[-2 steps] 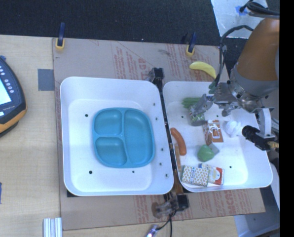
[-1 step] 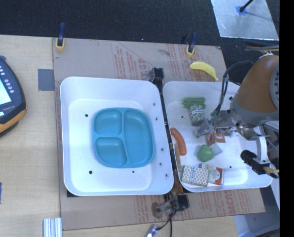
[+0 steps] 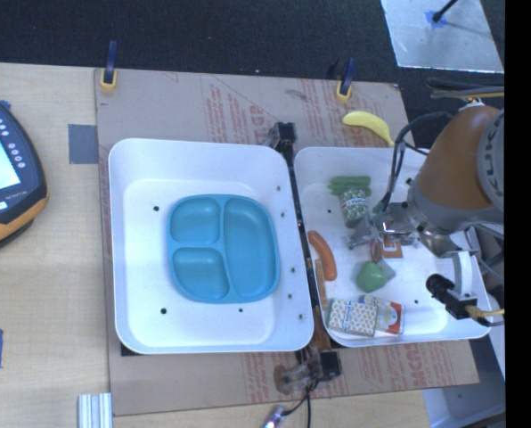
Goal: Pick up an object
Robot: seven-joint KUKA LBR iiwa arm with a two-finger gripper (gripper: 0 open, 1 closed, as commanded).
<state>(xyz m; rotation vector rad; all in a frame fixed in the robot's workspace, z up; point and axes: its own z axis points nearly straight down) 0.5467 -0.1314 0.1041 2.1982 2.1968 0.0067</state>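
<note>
Several small things lie in the right bin, and the gripper is down among them, so this looks like the reach-and-grasp step. I cannot tell how it is set. A green rounded object sits just below it, nearly touching; a green packet just above; an orange sausage off to its left. Next it needs a firm close, then a straight lift.

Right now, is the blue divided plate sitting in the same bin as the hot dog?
No, the blue plate lies in the left bin, the hot dog in the right bin.
</note>
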